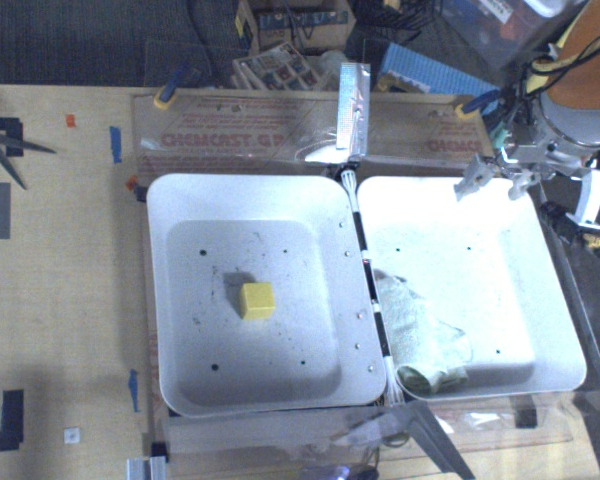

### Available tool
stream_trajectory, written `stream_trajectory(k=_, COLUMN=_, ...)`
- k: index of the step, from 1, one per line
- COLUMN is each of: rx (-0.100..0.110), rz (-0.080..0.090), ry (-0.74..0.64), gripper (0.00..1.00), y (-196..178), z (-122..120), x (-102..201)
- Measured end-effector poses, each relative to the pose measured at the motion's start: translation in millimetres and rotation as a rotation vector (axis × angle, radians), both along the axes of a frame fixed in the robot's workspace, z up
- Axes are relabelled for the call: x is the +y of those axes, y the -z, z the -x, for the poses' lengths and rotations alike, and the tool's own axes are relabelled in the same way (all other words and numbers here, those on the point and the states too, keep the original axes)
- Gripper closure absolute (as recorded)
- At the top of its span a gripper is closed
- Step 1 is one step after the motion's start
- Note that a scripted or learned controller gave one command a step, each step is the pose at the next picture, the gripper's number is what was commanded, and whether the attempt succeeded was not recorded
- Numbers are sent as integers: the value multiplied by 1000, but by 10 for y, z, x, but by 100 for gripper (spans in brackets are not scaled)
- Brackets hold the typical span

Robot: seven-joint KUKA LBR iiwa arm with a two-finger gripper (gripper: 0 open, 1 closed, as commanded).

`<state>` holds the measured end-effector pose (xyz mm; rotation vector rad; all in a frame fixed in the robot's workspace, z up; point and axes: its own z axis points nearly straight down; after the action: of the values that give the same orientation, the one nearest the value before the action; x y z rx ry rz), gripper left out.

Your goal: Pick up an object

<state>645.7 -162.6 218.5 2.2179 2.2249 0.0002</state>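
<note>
Arm (580, 88), upper right of frame: rounded grey body with a broad orange band above the wrist. Yellow and black cables run along its upper side. Wrist end carries pale metallic brackets; gripper (492, 183) of small, light grey metal parts.

**Arm posture, upper right of view**

The arm (580, 88) entered from the right, its orange band uppermost and the grey wrist section below it. The gripper (492, 178) hung at the end, reaching leftward, low and level. Its two fingers (469, 184) stood spread apart, nothing visible between them. A white fitting sat on the wrist's right side.
</note>
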Motion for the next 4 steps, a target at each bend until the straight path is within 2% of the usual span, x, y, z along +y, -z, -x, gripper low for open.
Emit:
stream_trajectory(k=1, rx=-4, rz=3, ry=161, gripper=0, y=-269, z=123, x=-506)
stream_trajectory(k=2, rx=-1, rz=1, ry=862, gripper=0, y=-212, z=55, x=-545)
stream_trajectory(k=3, rx=-1, rz=2, ry=854, gripper=100, y=-320, z=36, x=-501)
stream_trajectory(k=4, rx=-4, rz=2, ry=606, gripper=100, y=-485, z=-77, x=-557)
